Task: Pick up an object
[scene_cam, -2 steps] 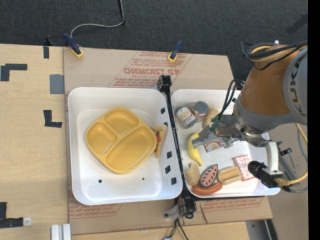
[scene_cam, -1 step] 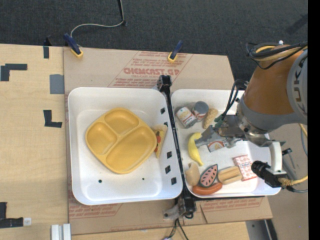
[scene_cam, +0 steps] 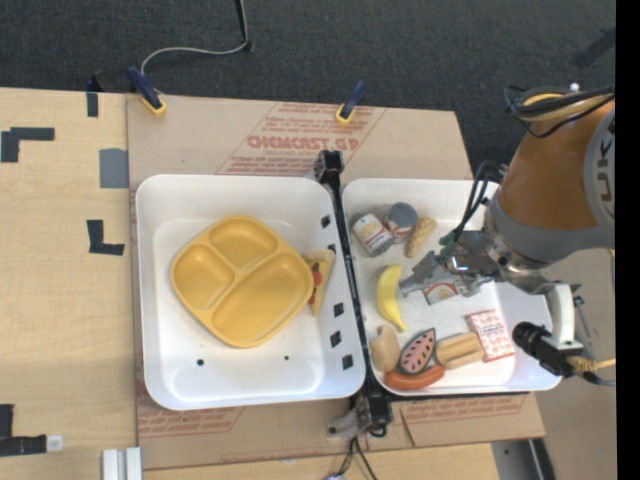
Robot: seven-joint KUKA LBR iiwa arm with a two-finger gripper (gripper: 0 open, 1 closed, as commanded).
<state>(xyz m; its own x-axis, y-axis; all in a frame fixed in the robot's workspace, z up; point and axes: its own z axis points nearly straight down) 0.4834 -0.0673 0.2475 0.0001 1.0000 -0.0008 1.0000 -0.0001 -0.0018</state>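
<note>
Hovering over the right bin [scene_cam: 520, 383], my fingers [scene_cam: 418, 280] look parted and empty; the banana [scene_cam: 388, 296] just beside them deserves a centred descent.

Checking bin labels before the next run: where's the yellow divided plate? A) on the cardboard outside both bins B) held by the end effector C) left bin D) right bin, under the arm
C: the yellow divided plate lies flat in the left bin, while the banana and the other small items sit in the right bin, where the end effector is.
</note>
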